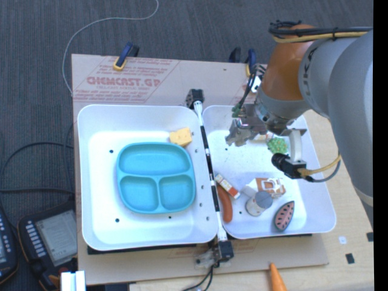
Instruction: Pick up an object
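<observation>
Counter (121, 77) with two bins | tool (241, 132) over right bin (315, 223), grip state unclear | step: approach; next: descend onto green item (277, 144)

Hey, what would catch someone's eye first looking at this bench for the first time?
Probably the bright blue divided tray lying in the left bin, with a small yellow block at its upper right corner. Next, the big grey and orange arm hanging over the right bin, its claw above scattered small items.
</observation>
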